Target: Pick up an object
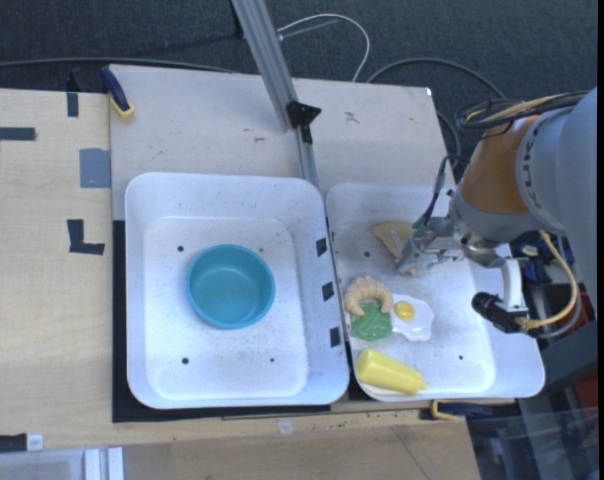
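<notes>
The jaws point(414, 258) are sitting low in the right bin point(452, 368), touching a tan piece point(390, 236); whether they are open, nobody can tell. The croissant point(366, 291) is lying just beside.

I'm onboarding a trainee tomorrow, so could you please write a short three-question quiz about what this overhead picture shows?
1. True or false: the round blue plastic bowl sits in the left white bin.
2. Which item lies nearest the front edge of the right white bin? A) the croissant-shaped tan toy pastry B) the yellow cone-shaped toy C) the white-and-yellow toy fried egg
3. Fill in: the end effector hovers beside the flat ____ toy piece.

Key: 1 true; 2 B; 3 tan
</notes>
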